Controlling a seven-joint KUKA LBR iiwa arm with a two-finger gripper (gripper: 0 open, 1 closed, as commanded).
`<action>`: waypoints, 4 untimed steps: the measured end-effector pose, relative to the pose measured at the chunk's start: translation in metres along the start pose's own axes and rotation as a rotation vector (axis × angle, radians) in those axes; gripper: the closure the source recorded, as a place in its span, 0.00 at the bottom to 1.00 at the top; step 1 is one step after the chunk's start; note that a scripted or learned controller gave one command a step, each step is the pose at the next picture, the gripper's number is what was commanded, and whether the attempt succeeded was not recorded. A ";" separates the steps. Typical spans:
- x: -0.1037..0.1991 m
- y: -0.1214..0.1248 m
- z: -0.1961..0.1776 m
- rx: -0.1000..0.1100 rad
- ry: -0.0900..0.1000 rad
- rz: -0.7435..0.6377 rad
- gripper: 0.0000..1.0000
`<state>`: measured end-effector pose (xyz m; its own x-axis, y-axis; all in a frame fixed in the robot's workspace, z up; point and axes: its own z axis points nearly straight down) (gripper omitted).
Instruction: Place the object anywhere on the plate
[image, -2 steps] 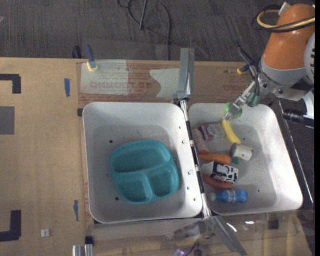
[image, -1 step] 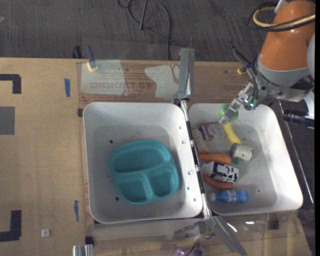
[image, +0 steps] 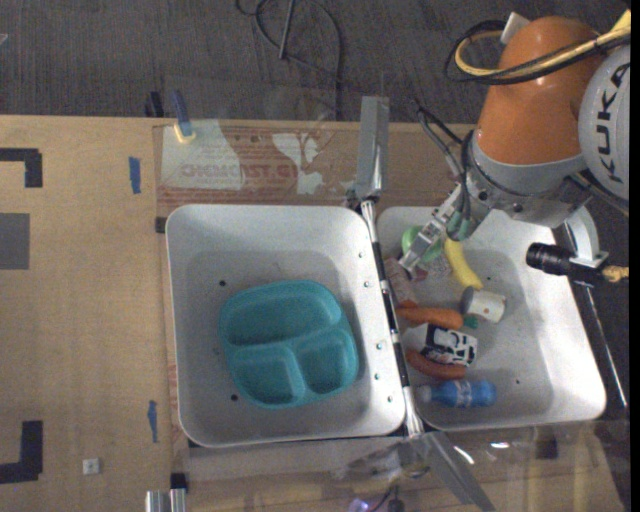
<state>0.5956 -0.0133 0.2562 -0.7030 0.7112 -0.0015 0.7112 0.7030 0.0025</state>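
Note:
A teal divided plate (image: 288, 342) lies in the left bin (image: 200, 300) with nothing on it. My gripper (image: 410, 262) reaches down at a slant into the near-left corner of the right bin (image: 560, 340), close to the wall between the bins. Its tip sits beside a green object (image: 415, 238) and just above a small brown item (image: 402, 288). A yellow banana (image: 458, 262) lies right of the tip. I see nothing held in the gripper.
Below the gripper in the right bin lie an orange carrot (image: 430, 316), a black-and-white box (image: 450, 345), a reddish sausage (image: 435, 365), a blue bottle (image: 462, 393) and a white cylinder with a green end (image: 482, 304). The bin's right half is bare.

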 end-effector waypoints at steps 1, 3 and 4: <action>0.055 0.043 0.027 0.000 0.001 -0.207 1.00; 0.178 0.013 0.032 0.001 0.003 -0.553 1.00; 0.187 0.022 0.037 0.000 0.002 -0.856 1.00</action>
<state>0.4795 0.1349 0.2190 -0.9979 -0.0650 -0.0007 -0.0650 0.9979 0.0015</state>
